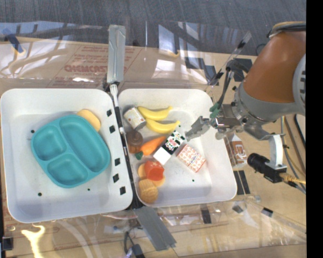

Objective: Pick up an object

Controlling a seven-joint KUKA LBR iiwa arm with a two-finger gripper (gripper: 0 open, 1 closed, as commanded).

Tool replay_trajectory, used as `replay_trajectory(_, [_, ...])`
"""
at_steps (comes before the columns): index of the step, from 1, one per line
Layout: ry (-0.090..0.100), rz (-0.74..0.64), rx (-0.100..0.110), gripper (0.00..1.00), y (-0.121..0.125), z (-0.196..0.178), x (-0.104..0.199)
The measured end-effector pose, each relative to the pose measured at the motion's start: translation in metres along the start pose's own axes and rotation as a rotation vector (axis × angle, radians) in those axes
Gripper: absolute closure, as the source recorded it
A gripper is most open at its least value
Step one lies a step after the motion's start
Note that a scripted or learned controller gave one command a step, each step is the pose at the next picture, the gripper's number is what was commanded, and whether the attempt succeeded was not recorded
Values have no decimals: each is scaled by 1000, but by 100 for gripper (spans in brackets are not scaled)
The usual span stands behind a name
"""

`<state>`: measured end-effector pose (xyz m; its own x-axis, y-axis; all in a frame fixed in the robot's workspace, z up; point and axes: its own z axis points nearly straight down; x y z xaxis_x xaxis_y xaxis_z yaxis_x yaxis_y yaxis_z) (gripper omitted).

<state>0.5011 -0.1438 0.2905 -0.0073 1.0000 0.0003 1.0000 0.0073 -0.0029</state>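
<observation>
Orange-banded arm (pixel 274 69) hangs over right bin (pixel 218 181), pincer (pixel 189 134) beside carton (pixel 170 147).

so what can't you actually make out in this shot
- Gripper: in the camera view it is small and blurred above the patterned box; whether it is open or shut cannot be told.
- Yellow thing in the left bin: partly hidden by the teal tray.
- Arm: cut off by the right edge.
- Box print: too small to read.
</observation>
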Motion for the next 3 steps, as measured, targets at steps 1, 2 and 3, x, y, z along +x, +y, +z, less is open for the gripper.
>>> replay_trajectory(1, [0,-16,-6,0,3,-35,31])
replay_trajectory(2, [-1,-99,-2,0,19,-59,24])
replay_trajectory(3, [0,-398,1,0,39,-23,28])
